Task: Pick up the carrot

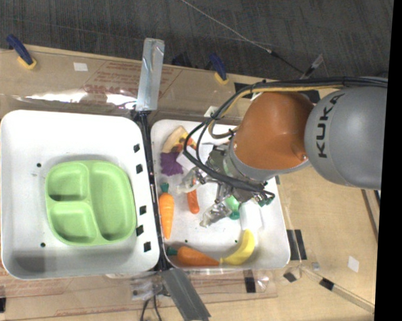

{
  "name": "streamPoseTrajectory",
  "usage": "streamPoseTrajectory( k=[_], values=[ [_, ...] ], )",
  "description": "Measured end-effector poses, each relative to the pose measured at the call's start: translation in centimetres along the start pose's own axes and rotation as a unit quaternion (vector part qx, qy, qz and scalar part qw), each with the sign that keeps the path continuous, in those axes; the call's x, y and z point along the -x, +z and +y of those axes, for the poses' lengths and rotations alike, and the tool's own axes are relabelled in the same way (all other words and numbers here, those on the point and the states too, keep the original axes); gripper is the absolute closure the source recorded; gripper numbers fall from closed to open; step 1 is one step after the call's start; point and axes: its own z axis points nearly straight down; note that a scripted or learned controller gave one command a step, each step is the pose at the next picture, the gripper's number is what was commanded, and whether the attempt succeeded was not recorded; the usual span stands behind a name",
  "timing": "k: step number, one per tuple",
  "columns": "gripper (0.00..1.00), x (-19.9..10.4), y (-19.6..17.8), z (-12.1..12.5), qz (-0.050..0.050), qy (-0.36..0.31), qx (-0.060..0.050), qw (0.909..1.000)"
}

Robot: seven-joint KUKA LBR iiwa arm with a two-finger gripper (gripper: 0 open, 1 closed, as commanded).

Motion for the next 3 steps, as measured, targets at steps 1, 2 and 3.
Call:
streamPoseTrajectory(
  k=[1, 2, 3],
  values=[
    [0.0, -1.2, 3.4, 1.8, -0.011, -0.021, -0.011, 0.9997],
    [0.0, 0.4, 4.3, -0.3, 0.0, 0.127, -0.006, 0.9918],
    [0.0, 0.8, 3.9, -1.3, -0.004, -0.11, -0.014, 0.9938]
  ],
)
